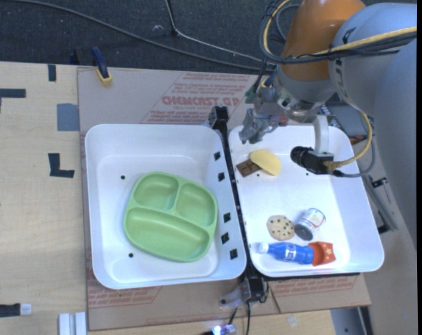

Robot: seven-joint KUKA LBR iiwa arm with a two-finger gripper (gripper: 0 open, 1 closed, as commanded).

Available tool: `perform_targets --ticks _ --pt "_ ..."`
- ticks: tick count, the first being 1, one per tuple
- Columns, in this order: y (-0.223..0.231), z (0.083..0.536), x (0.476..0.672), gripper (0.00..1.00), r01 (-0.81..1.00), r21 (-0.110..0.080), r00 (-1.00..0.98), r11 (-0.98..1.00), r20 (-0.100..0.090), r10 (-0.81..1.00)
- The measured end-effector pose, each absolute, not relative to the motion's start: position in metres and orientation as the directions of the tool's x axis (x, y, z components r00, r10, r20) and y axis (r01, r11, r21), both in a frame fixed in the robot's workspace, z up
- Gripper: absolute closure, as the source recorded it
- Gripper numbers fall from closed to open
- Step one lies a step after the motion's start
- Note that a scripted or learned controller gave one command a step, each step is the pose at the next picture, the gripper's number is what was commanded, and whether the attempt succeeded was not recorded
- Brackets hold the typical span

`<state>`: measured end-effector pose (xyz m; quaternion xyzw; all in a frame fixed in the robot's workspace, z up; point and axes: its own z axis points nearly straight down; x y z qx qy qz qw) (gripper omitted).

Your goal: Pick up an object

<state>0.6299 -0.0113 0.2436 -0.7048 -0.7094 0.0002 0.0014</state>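
Gripper [256,128] poised over far-left corner of right bin [357,187], just above the bin divider end. Open or shut: cannot tell, metal parts blurred and bunched together; nothing seen held. Grey arm [378,40] with orange band [319,19] entering from the right, behind and above the gripper.

Just below gripper, closest: 1 yellow lemon-shaped object [266,162], lying on bin floor. Touching its left side: 1 brown chocolate-bar piece [246,167], flat, next to the divider. Neither touching the gripper, as far as can be seen.

To the right of gripper: 1 black cylindrical part [310,159] with cable, over the bin floor, attached to arm side.

Further toward the near side from gripper: 1 chocolate-chip cookie [280,227], flat. Just right of it: 1 small silver can [309,223], tipped on its side. Nearest the front rim, furthest from gripper: 1 blue bottle [289,252] lying down, white cap pointing left, and 1 red packet [323,252] touching its right end.

Total in right bin: 6 loose objects.

Left of gripper and nearer: left bin [102,187], holding 1 green divided plate [171,216], three compartments, flat, nothing in them.

2 white bins side by side on cardboard sheet [176,93] on wooden table [29,187]. 1 blue-yellow clamp [101,65] at far-left cardboard corner, well away from gripper.
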Motion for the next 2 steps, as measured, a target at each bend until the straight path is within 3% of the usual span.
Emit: perform_targets --ticks 1,2 --pt "0.035 0.238 0.612 1.0 1.0 -0.003 -0.005 0.005 0.001 1.0" --pt "0.078 0.225 0.606 1.0 1.0 -0.003 -0.005 0.005 0.0 1.0"
